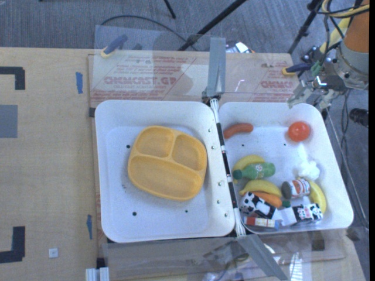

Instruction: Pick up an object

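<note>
— Since our gripper hangs over the right bin's far corner, we are only getting ready. Can we tell how it is set?

— No, we cannot tell. The tomato sits closest, just below it. Next we need to drop down over it.

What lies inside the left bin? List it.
The left bin holds one yellow divided plate, lying flat, its three compartments bare. Whatever the plate covers of the bin floor cannot be seen.
</note>
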You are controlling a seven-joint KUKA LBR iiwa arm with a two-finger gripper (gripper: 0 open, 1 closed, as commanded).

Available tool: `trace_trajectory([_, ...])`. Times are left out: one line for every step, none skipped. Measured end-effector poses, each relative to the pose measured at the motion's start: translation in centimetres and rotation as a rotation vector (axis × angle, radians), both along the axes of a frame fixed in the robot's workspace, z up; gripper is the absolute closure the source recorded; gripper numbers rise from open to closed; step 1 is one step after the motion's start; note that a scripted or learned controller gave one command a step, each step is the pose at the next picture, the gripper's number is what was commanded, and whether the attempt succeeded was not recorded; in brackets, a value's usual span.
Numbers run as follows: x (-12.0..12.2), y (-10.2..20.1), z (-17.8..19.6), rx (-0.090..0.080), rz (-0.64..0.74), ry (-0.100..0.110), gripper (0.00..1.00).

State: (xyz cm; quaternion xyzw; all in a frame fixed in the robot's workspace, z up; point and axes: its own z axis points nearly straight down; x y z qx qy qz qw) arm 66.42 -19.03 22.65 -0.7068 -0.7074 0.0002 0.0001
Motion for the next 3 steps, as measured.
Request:
trace_trajectory([0.3, 4.1, -10.6, 0.0, 0.085, -0.001, 0.0])
trace_trajectory([-0.1, 7.8, -12.4, 0.001, 0.309, 0.0, 0.0])
trace_trajectory([0.0, 7.7, -11.2, 0.0, 0.307, -0.006, 1.0])
